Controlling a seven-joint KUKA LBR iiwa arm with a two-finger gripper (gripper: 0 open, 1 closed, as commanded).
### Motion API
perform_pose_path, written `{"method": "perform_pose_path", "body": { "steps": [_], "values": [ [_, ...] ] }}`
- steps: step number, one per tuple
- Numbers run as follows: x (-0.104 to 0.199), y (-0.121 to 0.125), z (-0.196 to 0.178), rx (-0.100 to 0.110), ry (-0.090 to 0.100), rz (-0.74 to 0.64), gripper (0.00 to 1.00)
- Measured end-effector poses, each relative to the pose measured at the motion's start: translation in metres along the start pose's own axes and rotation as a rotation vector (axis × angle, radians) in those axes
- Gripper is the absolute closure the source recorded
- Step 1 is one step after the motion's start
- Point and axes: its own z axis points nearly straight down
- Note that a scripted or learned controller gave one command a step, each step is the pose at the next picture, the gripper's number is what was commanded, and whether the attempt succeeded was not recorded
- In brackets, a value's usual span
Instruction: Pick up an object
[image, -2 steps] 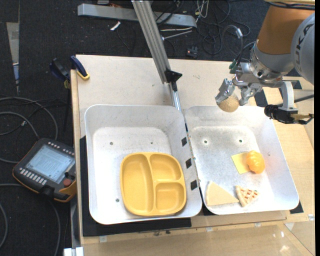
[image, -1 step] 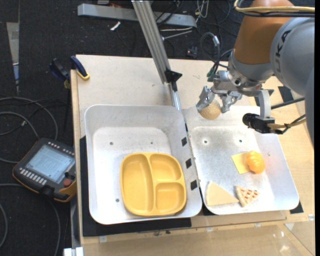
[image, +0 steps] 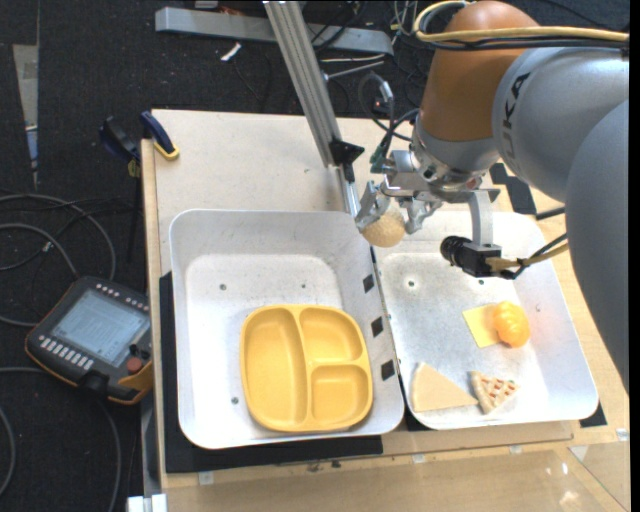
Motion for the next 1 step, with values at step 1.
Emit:
{"method": "perform_pose_path", "body": {
  "steps": [1],
  "values": [
    [0.0571,-0.0036,-0.0024,-0.002,0.001,-0.001,1.00]
  ]
}}
